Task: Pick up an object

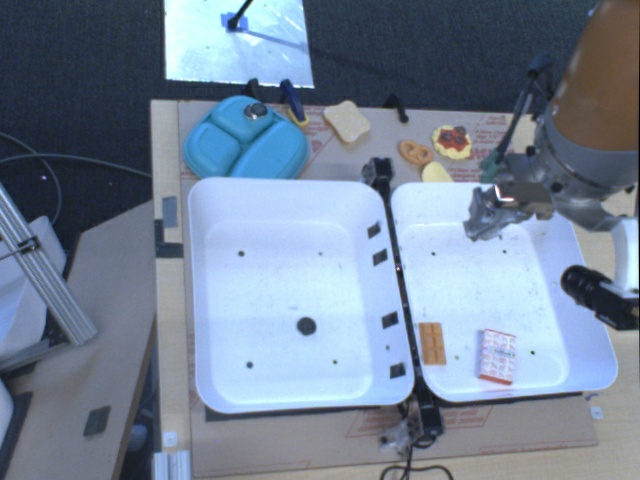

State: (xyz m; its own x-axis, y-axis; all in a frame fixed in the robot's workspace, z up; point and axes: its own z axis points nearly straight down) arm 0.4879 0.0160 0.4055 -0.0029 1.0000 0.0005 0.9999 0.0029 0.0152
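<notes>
End effector [487, 216] hovers over our right bin's [590, 368] far edge; whether it's wide or narrow, we can't tell. Red box [497, 356] lies flat near the front edge: probably light, stiff, best pinched across its short sides.

From my remote seat the scene reads bright and evenly lit from overhead, with the two white bins [290, 298] close to blown out, so their floors show little texture and shadows along their walls stay soft and faint. A shiny metal sheet [238, 26] on the dark floor at the top throws back a pale glare, while the carpet around it goes nearly black and grainy. The picture is low in resolution and slightly soft throughout, and the arm [600, 78] at the right edge looks blurred and out of focus.
</notes>
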